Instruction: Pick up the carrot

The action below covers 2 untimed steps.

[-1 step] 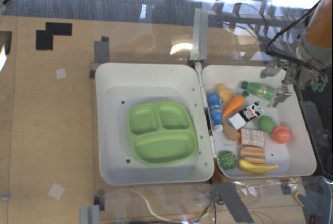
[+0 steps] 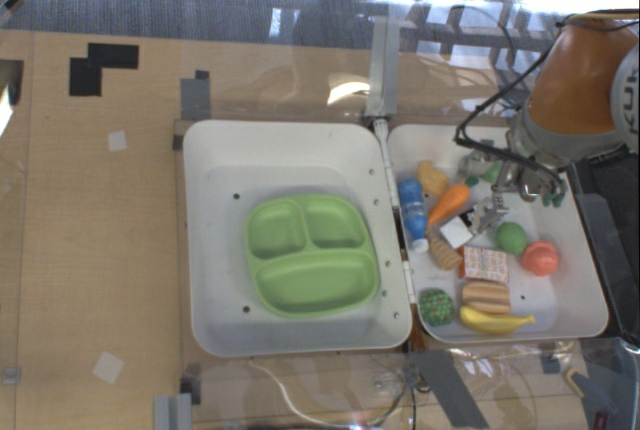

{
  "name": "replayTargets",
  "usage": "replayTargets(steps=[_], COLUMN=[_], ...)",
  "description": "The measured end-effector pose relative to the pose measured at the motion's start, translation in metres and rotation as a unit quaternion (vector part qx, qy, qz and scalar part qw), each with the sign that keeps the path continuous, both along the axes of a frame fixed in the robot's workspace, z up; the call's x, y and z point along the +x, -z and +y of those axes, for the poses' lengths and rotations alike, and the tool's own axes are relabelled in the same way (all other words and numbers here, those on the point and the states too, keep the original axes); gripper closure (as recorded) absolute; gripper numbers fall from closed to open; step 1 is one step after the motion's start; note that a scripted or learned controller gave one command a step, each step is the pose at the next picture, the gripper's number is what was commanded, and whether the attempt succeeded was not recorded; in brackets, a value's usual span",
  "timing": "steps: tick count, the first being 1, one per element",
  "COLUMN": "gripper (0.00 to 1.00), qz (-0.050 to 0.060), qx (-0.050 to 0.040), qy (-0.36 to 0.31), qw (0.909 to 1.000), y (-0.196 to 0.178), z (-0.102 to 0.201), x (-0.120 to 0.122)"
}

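The orange carrot lies at a slant in the right bin, near its upper left, between a blue bottle and a white block. My gripper hangs just to the right of the carrot's upper end, over the middle of the bin, below the orange band of the arm. The carrot rests on the bin floor, apart from the gripper. Cables and the wrist hide the bin's upper right part.
Around the carrot lie a yellow piece, a green ball, a red fruit, a wafer, a bun, a banana and broccoli. The left bin holds a green divided plate.
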<state>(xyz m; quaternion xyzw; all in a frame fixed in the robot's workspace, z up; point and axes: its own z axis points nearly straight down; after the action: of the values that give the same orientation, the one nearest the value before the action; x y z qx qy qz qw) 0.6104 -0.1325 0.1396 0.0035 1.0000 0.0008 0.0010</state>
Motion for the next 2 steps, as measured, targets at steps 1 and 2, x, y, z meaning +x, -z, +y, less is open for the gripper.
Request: replayTargets(steps=[1, 2], gripper=[0.0, 0.0], qz=[-0.008, -0.007], qx=[-0.001, -0.0011], qy=[0.011, 0.082], qw=[0.9999, 0.9966], y=[0.05, 0.05], z=[0.031, 0.049], x=[-0.01, -0.021])
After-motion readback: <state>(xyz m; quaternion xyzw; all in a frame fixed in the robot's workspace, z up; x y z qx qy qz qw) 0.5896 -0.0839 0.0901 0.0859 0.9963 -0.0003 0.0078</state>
